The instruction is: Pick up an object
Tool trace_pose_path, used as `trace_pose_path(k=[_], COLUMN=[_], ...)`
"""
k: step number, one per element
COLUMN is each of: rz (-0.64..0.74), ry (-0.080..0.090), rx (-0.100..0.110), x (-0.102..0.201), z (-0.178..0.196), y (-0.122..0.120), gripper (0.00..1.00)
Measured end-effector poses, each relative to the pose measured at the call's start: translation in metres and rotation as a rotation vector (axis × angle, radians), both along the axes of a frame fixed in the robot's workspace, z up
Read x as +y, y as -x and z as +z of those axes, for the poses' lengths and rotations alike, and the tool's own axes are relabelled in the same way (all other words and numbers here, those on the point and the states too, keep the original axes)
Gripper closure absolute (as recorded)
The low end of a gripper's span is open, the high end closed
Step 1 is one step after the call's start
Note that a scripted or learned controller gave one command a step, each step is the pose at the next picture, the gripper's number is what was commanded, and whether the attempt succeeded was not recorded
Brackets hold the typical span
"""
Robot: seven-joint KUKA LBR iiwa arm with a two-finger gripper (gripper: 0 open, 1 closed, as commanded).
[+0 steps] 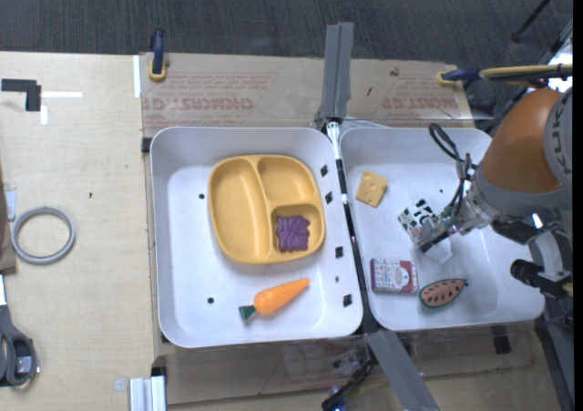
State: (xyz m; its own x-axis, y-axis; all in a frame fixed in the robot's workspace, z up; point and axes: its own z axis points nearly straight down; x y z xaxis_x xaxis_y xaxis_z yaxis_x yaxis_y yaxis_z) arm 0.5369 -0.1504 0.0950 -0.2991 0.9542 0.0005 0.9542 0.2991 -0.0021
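Your claw (435,234) is down in the right bin (483,309), right at the black-and-white patterned block (416,217), so that looks like the target. Can't tell how the claw is set or whether it's got anything. The cracker (371,188), pink carton (393,274) and watermelon slice (443,292) sit apart, leaving room around it.

The arm (524,159) reaches in from the worktop's right edge, its orange band uppermost and the grey wrist angled down and leftward. The hand (435,234) hangs low at the end of it, pointing toward the worktop's near edge
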Motion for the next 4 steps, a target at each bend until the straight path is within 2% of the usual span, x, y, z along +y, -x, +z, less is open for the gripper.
trace_pose_path(k=[1,2,3,4], rz=[0.181,0.181,-0.122,-0.121], ry=[-0.001,0.000,0.000,0.000], rx=[-0.001,-0.001,0.000,-0.002], x=[0.0249,0.0248,0.0319,0.0310], z=[0.0051,0.0052,-0.0041,0.0057], y=[0.0138,0.0138,0.0155,0.0146], gripper=[1.00,0.00,0.00,1.00])
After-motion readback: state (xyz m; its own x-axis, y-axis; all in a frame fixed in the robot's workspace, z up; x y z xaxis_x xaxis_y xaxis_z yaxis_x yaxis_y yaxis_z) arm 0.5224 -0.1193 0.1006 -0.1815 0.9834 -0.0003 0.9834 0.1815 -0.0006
